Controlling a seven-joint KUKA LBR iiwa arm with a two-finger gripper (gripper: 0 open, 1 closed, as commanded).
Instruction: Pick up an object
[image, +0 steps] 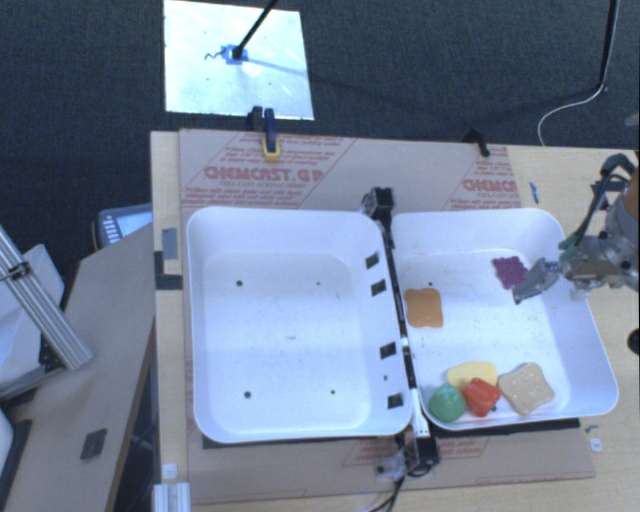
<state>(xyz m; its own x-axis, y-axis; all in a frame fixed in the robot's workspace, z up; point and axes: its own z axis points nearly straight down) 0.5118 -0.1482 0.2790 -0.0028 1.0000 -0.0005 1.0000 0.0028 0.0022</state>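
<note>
Left half of the frame: I am looking at the left bin (280, 340), with bare white floor. Centre: a row of black clips (385, 320) is joining it to the right bin (590, 345), where every candidate object is lying. Just right of the clips an orange slab (424, 308) is resting flat and alone. Along the lower edge a green ball (447, 403), a yellow piece (470, 374), a red piece (481, 396) and a toast-shaped piece (526, 388) are crowding one another, touching. In the upper right of that bin a purple piece (509, 270) is lying just beside the gripper (530, 283); whether its fingers are parted or closed I cannot tell, and nothing is visibly held. I am judging the purple piece the nearest target: I am aiming to centre over it, descend squarely and close only once it sits between the fingers. The crowded cluster is looking riskier; the isolated orange slab is offering a cleaner fallback.
</note>
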